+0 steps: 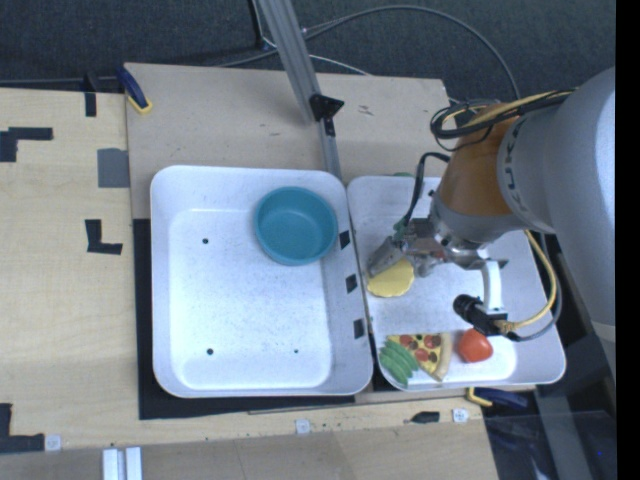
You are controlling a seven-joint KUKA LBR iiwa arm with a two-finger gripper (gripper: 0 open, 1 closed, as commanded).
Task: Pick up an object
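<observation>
Pizza slice point(428, 353), tomato point(475, 346) in right bin point(535, 368)

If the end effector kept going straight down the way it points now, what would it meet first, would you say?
Most likely the yellow disc in the right bin: the end effector sits just above its upper edge, though the gap between them is hard to judge.

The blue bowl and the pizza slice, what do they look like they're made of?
The blue bowl looks like moulded plastic: one even colour, smooth, with a soft sheen. The pizza slice seems a plastic toy, judging by its flat, bright toppings, though the view is too coarse to be sure.
</observation>
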